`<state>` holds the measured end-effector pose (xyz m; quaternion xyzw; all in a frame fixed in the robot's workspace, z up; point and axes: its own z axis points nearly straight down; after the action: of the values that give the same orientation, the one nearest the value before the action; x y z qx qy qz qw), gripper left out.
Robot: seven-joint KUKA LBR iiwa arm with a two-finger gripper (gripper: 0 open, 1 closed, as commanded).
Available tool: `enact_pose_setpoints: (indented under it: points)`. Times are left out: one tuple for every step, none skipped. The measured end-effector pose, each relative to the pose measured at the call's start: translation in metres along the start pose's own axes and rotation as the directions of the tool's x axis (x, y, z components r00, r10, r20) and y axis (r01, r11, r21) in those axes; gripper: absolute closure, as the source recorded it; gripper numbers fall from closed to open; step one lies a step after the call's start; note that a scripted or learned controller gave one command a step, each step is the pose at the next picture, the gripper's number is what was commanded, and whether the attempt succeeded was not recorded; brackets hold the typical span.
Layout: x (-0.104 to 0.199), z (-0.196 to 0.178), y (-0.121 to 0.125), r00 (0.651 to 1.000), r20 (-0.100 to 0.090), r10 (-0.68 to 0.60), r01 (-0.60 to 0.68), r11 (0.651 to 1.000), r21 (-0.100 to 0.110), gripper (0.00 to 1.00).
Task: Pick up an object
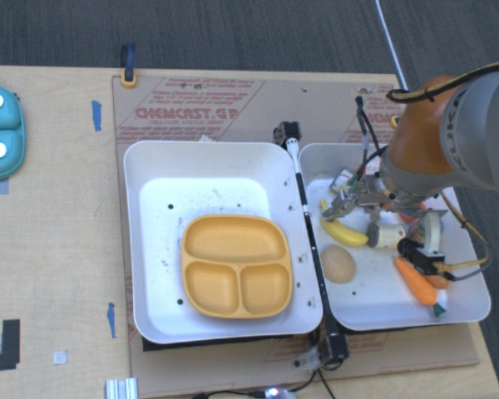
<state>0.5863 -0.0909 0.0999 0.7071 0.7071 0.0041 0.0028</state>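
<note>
While the arm reaches in from the right over the right bin, its gripper hangs low near that bin's left side, just above a banana. Whether the fingers are parted or closed cannot be told, and nothing is seen between them. An egg lies just below the banana, and a carrot lies well to the right. The left bin holds a yellow tray with 3 compartments. Red print on the board behind the bins reads "CHEMCAST GP". A teal thing sits at the bench's left edge.
</note>
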Motion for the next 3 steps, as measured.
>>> enact_pose_setpoints:
  points:
    - [-0.0013,0.005,-0.0213,1.0,0.002,0.001,-0.001,1.0,-0.019,0.0]
    - [-0.0015,0.0054,-0.0194,1.0,0.002,0.0,0.0,1.0,-0.016,0.0]
    - [-0.0002,0.0054,-0.0225,1.0,0.002,0.001,-0.001,1.0,-0.017,0.0]
